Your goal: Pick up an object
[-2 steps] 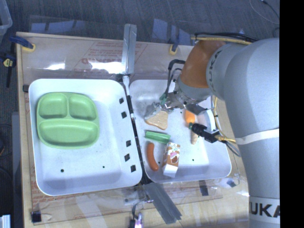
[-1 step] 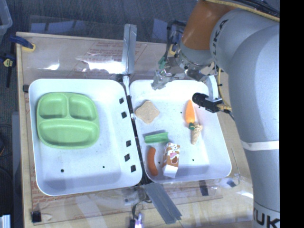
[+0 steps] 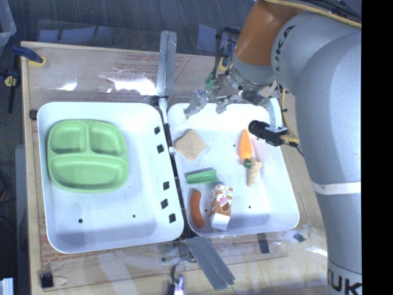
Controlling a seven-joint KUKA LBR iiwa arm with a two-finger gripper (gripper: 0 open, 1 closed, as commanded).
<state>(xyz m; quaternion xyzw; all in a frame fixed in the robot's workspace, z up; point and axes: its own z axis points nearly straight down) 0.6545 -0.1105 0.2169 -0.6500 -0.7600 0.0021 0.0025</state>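
The right bin holds a tan bread slice, an orange carrot with a pale stub below it, a green stick, a reddish sausage and a small printed carton. My gripper hangs over the bin's far left corner, its two metal fingers spread open with nothing between them. It is above and behind the bread slice, apart from it.
The left bin holds a green divided tray. A ridge with black clips separates the bins. The grey arm covers the right side of the bench. A blue clamp sits at the far left corner.
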